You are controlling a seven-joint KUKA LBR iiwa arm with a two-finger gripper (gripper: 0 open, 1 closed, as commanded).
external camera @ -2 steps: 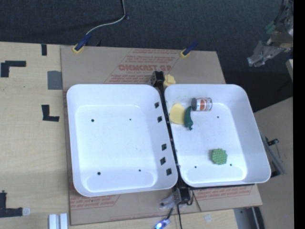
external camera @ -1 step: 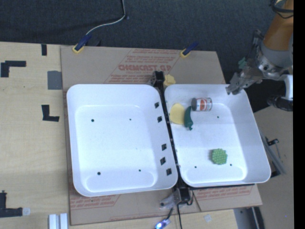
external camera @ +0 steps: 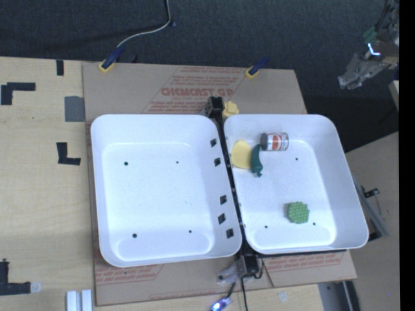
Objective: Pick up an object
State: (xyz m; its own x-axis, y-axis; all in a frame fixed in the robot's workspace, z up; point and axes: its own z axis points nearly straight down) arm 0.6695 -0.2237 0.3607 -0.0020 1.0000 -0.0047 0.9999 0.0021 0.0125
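Observation:
The right bin (external camera: 337, 149) holds a small can with a red label (external camera: 275, 142) lying on its side near the back. A yellow piece (external camera: 241, 154) lies by the bin's left wall, with a dark green curved piece (external camera: 257, 161) touching its right side. A green bumpy ball (external camera: 297, 212) sits toward the front. My gripper (external camera: 363, 70) hangs at the far upper right, outside the bins and well away from every object, with nothing seen in it.
The left bin (external camera: 104, 135) sits beside the right one on a cardboard sheet (external camera: 194, 89). Black clips (external camera: 224, 199) run along the shared wall. A cable (external camera: 162, 11) and two clamps lie behind the bins.

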